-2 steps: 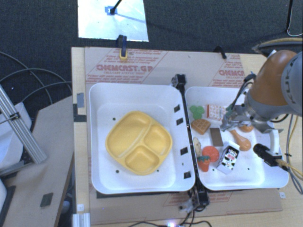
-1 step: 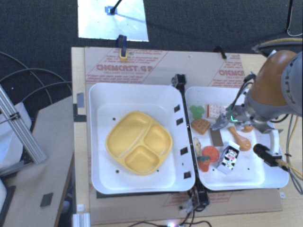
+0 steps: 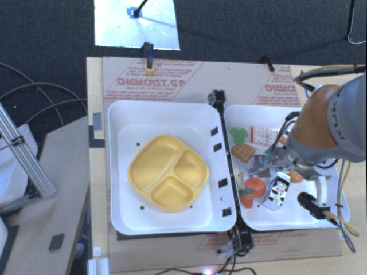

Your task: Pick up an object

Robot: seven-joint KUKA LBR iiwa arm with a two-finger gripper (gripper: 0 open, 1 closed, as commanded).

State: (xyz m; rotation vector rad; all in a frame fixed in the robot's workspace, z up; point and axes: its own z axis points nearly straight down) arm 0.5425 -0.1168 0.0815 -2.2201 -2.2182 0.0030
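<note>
Nothing is seen lifted yet; the pick is judged to be at the reaching stage, with the grasp and the raise left to do. The gripper [image 3: 268, 164] is lowered into the right bin [image 3: 261, 223], among a waffle piece [image 3: 243, 152], a red tomato [image 3: 255, 185] and a cow-patterned carton [image 3: 278, 192]. Its state cannot be told. The arm [image 3: 321, 125] is bent in from the right, over the bin. A yellow tray [image 3: 167, 172] is left in the left bin [image 3: 123, 153].

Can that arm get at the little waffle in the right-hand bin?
Probably yes. The waffle lies uncovered near the bin's left wall, with the gripper just beside it and nothing stacked on top.
</note>
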